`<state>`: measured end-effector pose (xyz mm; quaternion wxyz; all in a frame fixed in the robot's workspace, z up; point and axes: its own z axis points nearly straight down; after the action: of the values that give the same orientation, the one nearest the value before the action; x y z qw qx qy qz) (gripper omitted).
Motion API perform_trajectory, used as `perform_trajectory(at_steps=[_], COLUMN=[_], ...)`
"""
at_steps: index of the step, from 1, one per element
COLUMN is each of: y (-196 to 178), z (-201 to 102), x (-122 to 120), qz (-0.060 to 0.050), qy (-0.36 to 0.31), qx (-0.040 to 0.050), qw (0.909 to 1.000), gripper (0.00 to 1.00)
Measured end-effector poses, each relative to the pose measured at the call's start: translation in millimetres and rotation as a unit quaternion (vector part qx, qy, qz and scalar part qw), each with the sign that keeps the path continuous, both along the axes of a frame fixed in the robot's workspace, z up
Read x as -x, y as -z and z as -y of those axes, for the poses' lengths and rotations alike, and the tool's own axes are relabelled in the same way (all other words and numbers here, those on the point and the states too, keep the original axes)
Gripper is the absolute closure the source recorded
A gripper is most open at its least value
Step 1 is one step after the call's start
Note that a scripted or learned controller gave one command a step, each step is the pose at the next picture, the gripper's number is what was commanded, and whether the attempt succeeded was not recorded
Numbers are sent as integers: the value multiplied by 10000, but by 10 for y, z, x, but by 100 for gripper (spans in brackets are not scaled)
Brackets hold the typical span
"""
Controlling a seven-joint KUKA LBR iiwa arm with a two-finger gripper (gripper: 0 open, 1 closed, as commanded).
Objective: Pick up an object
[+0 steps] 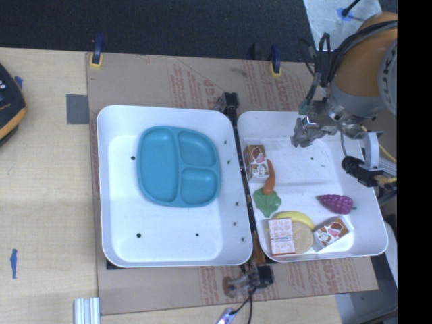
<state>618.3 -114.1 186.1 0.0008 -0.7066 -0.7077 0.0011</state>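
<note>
Hanging over the upper part of the right bin (pixel 378 248), in the right half of the frame, the gripper (pixel 304 135) is seen as a dark grey cluster below the orange-banded wrist; how far apart its parts stand cannot be told from this slanted view, and nothing is seen held in it. The bin floor directly under it is bare, so no object is within its reach yet. The pickable things are all found lower in the frame and mostly to the left of it. Nearest is judged to be the small printed carton (pixel 256 161), lying down and to the left against the bin's left wall, with its long axis running roughly up and down the frame. Touching its lower end is a carrot (pixel 268 179), orange with a green leafy top, set on the same up-and-down line. The purple grapes (pixel 335 203) are placed lower right of the gripper, long axis across the frame. Along the bottom edge a yellow banana (pixel 294 217), a red-and-white box (pixel 281 237), a round cracker (pixel 302 238) and a second small carton (pixel 332 233) are packed close together. A blue divided plate (pixel 179 165) is set in the left bin (pixel 108 181).
</note>
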Motion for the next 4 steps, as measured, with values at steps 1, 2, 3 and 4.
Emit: perform_trajectory(at_steps=[1, 2, 3, 4], y=[-56, -58, -54, -105], z=[-270, -298, -348, -188], x=[274, 88, 408, -1], qz=[-10, 2, -10, 2], qy=[-17, -12, -8, -11], qx=[2, 0, 5, -3], qw=[10000, 10000, 10000, 10000], gripper=[100, 100, 100, 100])
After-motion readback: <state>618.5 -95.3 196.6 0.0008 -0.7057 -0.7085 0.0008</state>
